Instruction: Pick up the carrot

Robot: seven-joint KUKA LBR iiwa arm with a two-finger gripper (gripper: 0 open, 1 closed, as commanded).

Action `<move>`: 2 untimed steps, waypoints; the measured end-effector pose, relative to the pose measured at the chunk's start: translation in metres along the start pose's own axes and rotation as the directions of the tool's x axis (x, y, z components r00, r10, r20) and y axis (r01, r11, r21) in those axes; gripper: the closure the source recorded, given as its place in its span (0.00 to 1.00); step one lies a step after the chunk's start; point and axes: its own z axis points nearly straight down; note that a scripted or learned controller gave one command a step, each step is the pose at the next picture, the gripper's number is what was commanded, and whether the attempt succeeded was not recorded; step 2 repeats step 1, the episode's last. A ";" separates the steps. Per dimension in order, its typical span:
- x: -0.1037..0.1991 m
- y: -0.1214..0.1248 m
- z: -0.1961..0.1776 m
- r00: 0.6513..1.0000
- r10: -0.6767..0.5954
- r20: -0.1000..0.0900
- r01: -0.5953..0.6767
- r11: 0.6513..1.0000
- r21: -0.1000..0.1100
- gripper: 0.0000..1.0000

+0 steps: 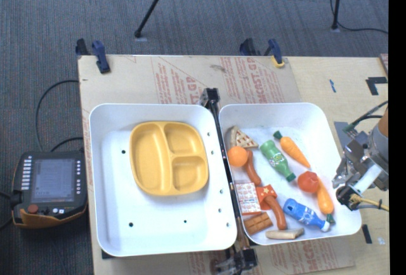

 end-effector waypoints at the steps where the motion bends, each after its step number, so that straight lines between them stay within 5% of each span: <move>1: 0.043 -0.060 0.120 0.999 0.052 0.001 -0.052 0.999 0.003 1.00; 2: 0.043 -0.060 0.120 0.999 0.052 0.001 -0.052 0.999 0.003 1.00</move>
